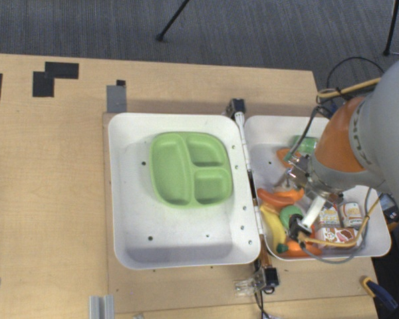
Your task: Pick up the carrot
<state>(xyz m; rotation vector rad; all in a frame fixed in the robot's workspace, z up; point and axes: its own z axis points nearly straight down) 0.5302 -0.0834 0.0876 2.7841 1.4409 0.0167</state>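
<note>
The carrot [278, 196] lies lengthwise across the right bin [384, 244], just view-left of your gripper [299, 186], whose opening you cannot tell.

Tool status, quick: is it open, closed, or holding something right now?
Tool: cannot be told from this view. It hangs over the right bin, close to the carrot.

The thick grey jointed arm [386, 125] reaches in from the right of the view, slanting down and leftward; its orange band [336, 145] sits just above the wrist; the metal two-finger gripper [298, 177] hangs at the arm's lower left end, pointing downward.
</note>
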